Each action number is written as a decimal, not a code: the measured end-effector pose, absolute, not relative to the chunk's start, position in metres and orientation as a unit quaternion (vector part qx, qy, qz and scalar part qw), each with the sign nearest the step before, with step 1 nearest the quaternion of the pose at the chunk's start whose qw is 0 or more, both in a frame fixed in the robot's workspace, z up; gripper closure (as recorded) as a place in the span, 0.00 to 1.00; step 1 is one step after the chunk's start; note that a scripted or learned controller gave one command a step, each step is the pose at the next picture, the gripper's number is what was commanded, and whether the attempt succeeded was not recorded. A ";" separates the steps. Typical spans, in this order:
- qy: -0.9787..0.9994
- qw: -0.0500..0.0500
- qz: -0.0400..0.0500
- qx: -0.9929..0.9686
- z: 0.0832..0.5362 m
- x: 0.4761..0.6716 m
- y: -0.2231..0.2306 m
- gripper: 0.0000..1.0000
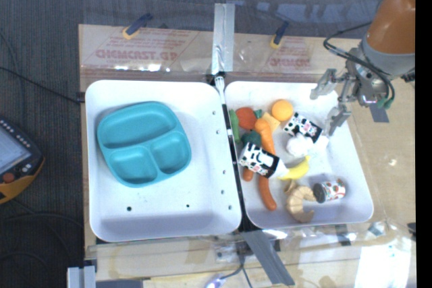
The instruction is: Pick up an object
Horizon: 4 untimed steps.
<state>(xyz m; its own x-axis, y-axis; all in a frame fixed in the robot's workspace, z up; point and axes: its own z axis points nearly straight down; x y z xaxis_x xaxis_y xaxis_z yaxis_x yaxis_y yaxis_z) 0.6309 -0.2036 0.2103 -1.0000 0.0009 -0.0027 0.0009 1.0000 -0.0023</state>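
Observation:
My gripper (330, 102) hangs over the far right part of the right bin (351, 209), fingers spread open with nothing between them. Below and left of it lies a pile of toy food: an orange ball (282, 109), a black-and-white cow toy (301, 125), a white egg-like piece (297, 145), a carrot (266, 132), a second cow-patterned block (258, 159), a banana (295, 170), a sausage (267, 194), a bread piece (300, 202) and a small can (329, 190).
The left bin (115, 219) holds a teal divided plate (143, 142). A metal divider strip (222, 37) runs between the bins at the back. Yellow clamps (137, 25) sit on the cardboard behind.

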 end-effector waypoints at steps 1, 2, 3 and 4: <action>1.000 0.001 0.000 -0.017 0.113 0.610 -0.122 0.00; 1.000 0.009 -0.002 0.013 0.091 0.564 -0.096 0.00; 0.996 0.009 0.000 0.085 0.092 0.493 -0.111 0.00; 0.998 0.009 -0.001 0.066 0.091 0.603 -0.107 0.00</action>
